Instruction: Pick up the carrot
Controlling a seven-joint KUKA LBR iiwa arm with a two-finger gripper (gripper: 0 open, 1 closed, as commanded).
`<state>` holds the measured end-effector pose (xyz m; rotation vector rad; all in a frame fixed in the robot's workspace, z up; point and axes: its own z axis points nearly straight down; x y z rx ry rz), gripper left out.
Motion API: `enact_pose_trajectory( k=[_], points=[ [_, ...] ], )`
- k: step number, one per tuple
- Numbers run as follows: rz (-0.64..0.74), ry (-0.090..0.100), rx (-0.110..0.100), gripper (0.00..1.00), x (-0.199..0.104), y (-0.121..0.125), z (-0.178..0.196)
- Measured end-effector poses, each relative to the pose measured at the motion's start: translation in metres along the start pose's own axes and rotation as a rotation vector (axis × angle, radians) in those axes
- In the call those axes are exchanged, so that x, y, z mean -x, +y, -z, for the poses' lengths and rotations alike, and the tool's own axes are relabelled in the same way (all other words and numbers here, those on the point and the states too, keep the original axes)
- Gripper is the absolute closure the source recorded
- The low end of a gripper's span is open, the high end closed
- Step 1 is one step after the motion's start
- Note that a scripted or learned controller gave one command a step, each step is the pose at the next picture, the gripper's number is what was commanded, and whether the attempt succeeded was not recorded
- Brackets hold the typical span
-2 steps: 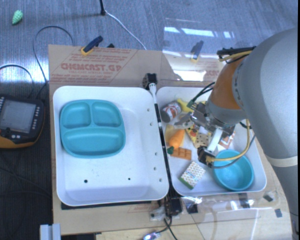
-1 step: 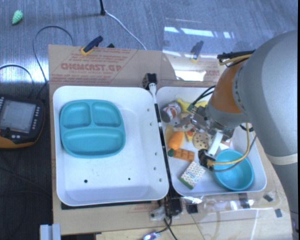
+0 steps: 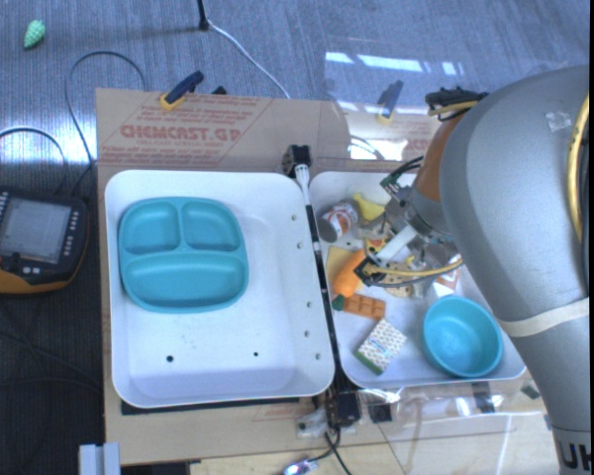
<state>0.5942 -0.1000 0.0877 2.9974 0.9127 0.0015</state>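
A: Where is the carrot (image 3: 347,273)?
B: In the right bin (image 3: 495,376), near its left wall, middle of the frame.
A: Why is the gripper (image 3: 384,261) so low?
B: To reach it, I think. It sits right beside the carrot; I cannot tell its state.

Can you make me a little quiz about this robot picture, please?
1. True or false: the blue bowl sits in the left bin.
2. What lies in the left bin? A) blue divided tray B) spoon C) cup
3. What colour is the carrot near the gripper?

Key: 1 false, it sits in the right bin. 2 A. 3 orange.
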Motion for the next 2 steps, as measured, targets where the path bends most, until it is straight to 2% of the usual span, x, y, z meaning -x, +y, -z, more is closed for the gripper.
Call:
enact_pose_trajectory(
  k=[1, 2],
  points=[
    [-0.144, -0.003, -0.002, 0.00, -0.011, 0.006, -0.001],
    [-0.332, 0.002, -0.008, 0.00, -0.022, -0.076, 0.099]
  ],
)
